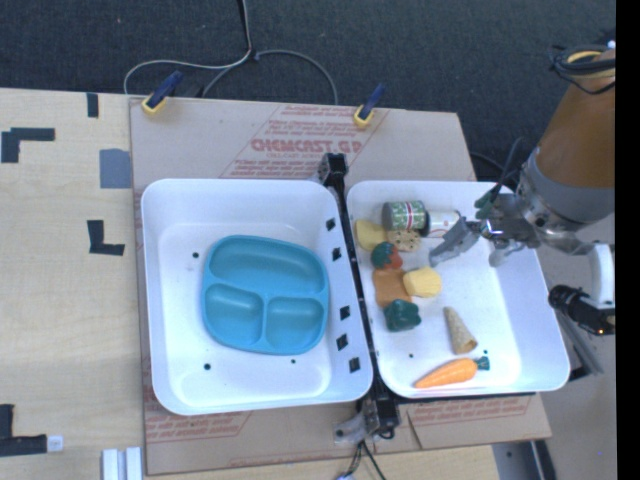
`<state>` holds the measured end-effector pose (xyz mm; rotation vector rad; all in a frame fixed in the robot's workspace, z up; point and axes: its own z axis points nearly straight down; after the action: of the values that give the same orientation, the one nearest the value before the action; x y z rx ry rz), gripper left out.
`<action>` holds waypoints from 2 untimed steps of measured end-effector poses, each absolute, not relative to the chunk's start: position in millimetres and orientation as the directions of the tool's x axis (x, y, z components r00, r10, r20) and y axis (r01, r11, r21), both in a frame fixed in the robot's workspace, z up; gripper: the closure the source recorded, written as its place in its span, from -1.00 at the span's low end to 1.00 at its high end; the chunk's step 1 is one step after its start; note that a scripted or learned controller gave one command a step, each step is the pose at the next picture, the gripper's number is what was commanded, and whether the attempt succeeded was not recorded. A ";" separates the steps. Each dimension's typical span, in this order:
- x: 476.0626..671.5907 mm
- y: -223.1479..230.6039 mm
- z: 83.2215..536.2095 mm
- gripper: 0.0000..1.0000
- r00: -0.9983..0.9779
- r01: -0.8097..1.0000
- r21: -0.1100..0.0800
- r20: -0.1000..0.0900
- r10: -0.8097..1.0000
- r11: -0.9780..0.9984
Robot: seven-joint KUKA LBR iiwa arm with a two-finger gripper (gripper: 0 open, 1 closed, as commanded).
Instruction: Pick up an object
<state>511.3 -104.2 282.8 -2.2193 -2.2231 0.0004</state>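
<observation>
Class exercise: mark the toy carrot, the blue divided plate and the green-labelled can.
toy carrot (pixel 446 372): camera view, middle of its orange body.
blue divided plate (pixel 265 293): camera view, central ridge.
green-labelled can (pixel 405 214): camera view, label side.

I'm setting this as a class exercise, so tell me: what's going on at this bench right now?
A grey and orange robot arm reaches in from the right, its hand open above the right bin, holding nothing. That bin holds small play foods: a green can, a carrot, an ice-cream cone and several yellow, orange and green pieces. The left bin holds a blue divided plate. Nothing has been picked up yet.
</observation>
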 end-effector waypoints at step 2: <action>528.9 -93.4 113.8 1.00 -0.001 1.000 -0.004 0.002 1.000 0.001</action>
<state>528.9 -93.4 113.8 -2.2169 -2.2196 0.0026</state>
